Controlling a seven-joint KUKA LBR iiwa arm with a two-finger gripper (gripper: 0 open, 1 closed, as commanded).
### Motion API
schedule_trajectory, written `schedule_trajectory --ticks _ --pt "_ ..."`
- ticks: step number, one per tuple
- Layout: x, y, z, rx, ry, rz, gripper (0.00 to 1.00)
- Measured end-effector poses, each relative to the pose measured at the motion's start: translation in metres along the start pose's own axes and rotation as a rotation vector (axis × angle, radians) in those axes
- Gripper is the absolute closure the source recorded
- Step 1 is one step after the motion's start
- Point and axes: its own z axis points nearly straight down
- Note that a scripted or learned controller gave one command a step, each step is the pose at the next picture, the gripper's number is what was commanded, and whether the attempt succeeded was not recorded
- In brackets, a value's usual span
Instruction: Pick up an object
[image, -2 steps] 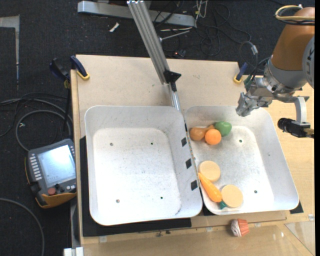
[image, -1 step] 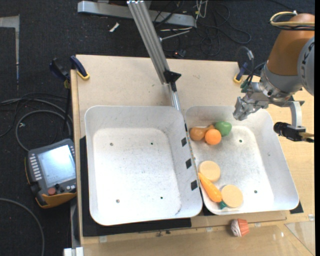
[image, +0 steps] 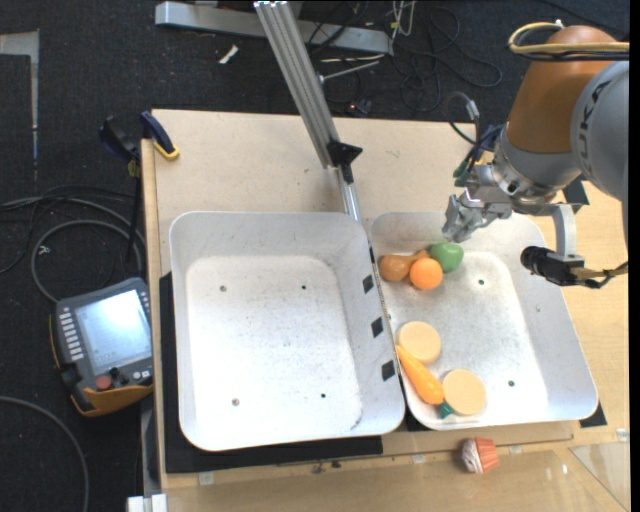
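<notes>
Bins come first: the shallow white plastic right bin (image: 545, 345) lies under and below the jaws, the matching left bin (image: 200, 300) well off to their left, while the grey arm with its orange band (image: 555, 95) brings the two-finger gripper (image: 462, 226) in over the right bin's top edge. Just below the jaws, perhaps touching them, sits a small round green fruit (image: 447, 256) against a round orange fruit (image: 426, 273), with a brown egg-shaped piece (image: 395, 267) further left; I cannot tell how wide the jaws stand, so a good pick, I judge, means centring on the green fruit and descending straight
</notes>
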Motion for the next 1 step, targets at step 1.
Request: schedule_trajectory --ticks 1 --pt "0.0467 -0.0123 -0.0089 0.001 0.0 0.0 1.0"
